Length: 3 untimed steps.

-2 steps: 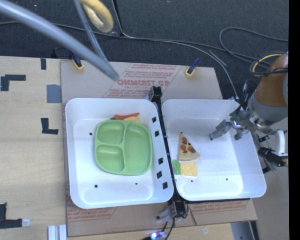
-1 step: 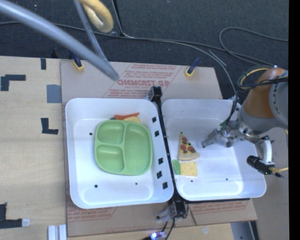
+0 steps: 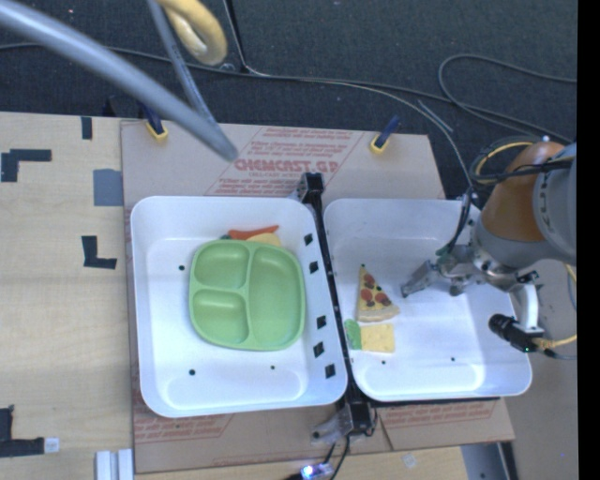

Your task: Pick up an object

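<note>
The gripper (image 3: 422,278) hung low in the right bin (image 3: 487,375), about three o'clock of the pizza slice (image 3: 375,295), near but apart; whether it stood wide or narrow I could not tell. A yellow piece (image 3: 379,338) lay at the slice's six o'clock, presumably the likeliest picks, being closest

the arm (image 3: 539,202) is cut off by the right edge, so its upper part is out of sight. the gripper (image 3: 417,284) is small and dark against the right bin (image 3: 427,225), and its tip cannot be made out clearly. an orange thing (image 3: 253,232) and a pale yellow piece (image 3: 265,240) lie partly hidden behind the far rim of the green tray (image 3: 247,293). a grey pole (image 3: 112,66) and a yellow shape (image 3: 195,28) at the top are blurred and cut by the top edge
</note>
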Tool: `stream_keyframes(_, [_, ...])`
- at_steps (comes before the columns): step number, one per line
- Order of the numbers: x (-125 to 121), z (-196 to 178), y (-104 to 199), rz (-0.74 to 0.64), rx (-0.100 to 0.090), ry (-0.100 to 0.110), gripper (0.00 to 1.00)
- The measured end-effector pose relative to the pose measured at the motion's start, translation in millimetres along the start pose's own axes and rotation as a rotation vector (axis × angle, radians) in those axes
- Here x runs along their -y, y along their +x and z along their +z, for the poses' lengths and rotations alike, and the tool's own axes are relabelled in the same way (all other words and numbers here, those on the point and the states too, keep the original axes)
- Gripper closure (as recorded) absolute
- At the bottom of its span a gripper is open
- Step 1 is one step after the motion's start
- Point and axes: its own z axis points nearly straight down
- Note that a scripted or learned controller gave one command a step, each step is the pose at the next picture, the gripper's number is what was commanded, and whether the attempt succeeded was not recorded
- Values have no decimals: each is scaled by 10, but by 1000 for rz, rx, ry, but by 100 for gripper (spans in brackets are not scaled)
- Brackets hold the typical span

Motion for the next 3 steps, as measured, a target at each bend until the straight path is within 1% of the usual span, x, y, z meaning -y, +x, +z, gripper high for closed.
stream_keyframes(1, [-14,-115,-2,-1,2,-6,100])
stream_keyframes(2, [77,-652,-8,1,-3,-3,100])
stream_keyframes(3, [42,-1080,-21,0,-2,-3,100])
